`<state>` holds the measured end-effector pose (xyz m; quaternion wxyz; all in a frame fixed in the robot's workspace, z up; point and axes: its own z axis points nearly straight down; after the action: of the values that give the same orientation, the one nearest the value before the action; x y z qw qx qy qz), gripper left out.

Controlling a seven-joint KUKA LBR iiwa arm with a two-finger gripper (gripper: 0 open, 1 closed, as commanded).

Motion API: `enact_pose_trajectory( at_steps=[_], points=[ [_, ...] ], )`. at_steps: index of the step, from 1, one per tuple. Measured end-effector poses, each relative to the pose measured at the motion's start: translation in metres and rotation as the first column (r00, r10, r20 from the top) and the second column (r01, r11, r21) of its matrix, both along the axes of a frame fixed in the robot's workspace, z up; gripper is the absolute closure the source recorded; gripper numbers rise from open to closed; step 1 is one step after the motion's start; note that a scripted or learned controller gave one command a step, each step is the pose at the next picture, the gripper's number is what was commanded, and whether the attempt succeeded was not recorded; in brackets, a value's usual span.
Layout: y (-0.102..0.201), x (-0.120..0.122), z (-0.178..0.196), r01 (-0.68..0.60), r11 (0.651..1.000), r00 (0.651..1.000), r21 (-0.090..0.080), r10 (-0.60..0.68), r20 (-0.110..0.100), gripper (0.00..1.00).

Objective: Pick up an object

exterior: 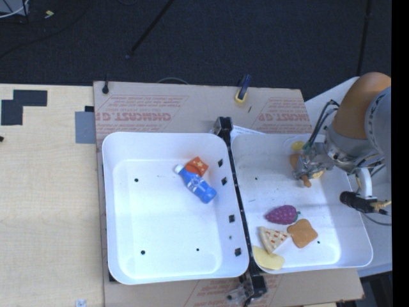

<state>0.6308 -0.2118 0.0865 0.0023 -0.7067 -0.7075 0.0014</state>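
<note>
The arm reaches over the right bin (358, 248) from the worktop's right edge, and its end effector (308, 171) hangs low over that bin's far half, close to the far wall. A small brownish-orange piece (305, 181) sits right at its tip, with a yellow bit (298, 146) just beyond; whether the tip is spread, closed or gripping that piece cannot be told from this angle.

The right bin's middle floor lies open between the end effector and a cluster at the near wall. That cluster counts four toy foods: one purple bunch of grapes (282, 214), knobbly and rounded; one brown toast slice (302, 233), flat with a squarish outline, just beside the grapes; one pizza wedge (273, 238), triangular and pale with red dots; and one flat, pale yellow piece (268, 259) riding up on the near rim by the divider.

The left bin (128, 261) holds one thing, a blue bottle with an orange label (197, 179) and a white cap, lying on its side toward the far right corner, with broad bare floor around it. Both bins are smooth, shallow white plastic with rounded corners, resting on brown printed cardboard (160, 110) on the pale wood-grain worktop (45, 222).
</note>
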Motion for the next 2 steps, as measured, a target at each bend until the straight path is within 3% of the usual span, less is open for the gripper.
enact_pose_trajectory(
  at_steps=[1, 2],
  points=[
    [0.0, 0.001, 0.001, -0.002, 1.0, 1.0, -0.001, 0.002, 0.002, 0.0],
    [0.0, 0.001, 0.011, -0.002, 1.0, 1.0, 0.0, 0.002, 0.001, 1.0]
  ],
)
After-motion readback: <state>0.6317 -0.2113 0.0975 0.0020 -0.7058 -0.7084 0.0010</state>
